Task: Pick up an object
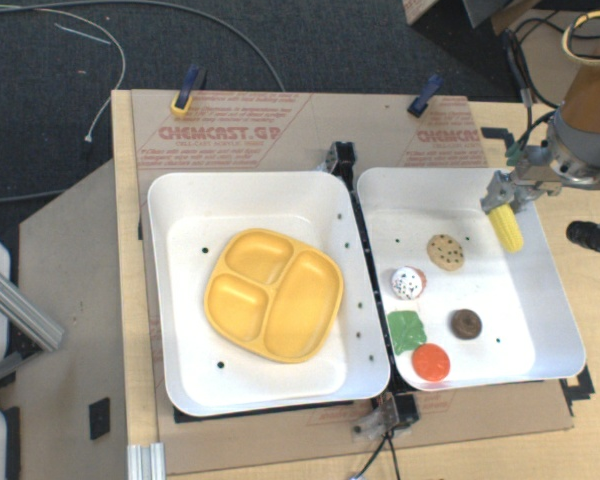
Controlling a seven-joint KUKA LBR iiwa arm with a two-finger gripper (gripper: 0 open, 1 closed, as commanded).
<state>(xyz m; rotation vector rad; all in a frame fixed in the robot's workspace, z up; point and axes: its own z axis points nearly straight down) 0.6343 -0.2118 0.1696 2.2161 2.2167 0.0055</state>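
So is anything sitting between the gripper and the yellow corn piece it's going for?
Nothing visible does. The gripper is right at the upper end of the corn near the right bin's far right side. The cookie lies apart, to the corn's left, and the other items lie nearer the front.

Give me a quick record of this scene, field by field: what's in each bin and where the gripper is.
left bin: yellow divided plate
right bin: cookie, speckled white ball, brown donut, green piece, orange-red ball, yellow corn
gripper: over the right bin's far right part, just above the corn
grip on corn: cannot tell
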